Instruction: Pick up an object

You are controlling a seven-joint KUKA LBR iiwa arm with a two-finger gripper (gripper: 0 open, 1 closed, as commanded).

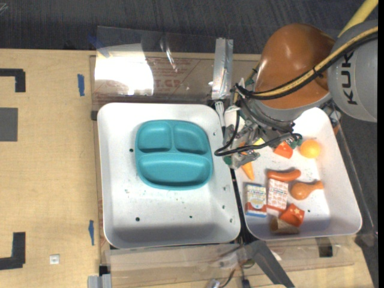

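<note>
I see a pale wooden bench [42,161] above dark carpet [150,5]; "KU" reads on the grey arm [360,83]; gripper [243,155] state I cannot tell; small orange carrot-shaped toy [248,171] lies just below, in the right white bin [345,203].

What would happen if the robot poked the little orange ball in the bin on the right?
The orange ball looks round and smooth, so it would probably roll away. The bin rim should stop it. It sits close to a red piece, which it might bump.
</note>
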